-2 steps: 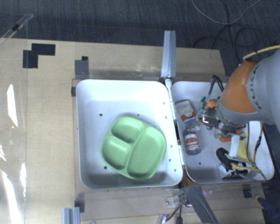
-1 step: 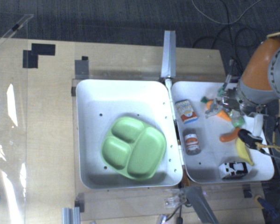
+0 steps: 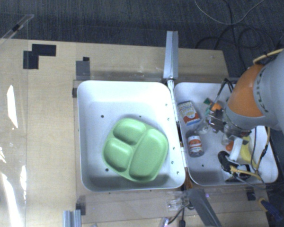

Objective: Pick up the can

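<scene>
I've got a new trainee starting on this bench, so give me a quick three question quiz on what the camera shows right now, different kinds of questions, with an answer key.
1. True or false: the green plastic divided tray lies in the right-hand white bin.
2. Multiple choice: the small cylindrical can with the red label is A) on the wooden bench, B) in the right-hand white bin, C) on the green tray.
3. Fill in: the small printed carton lies just ____ the can in the picture, above or below.

Key
1. False; it lies in the left-hand white bin.
2. B.
3. Above.
</scene>
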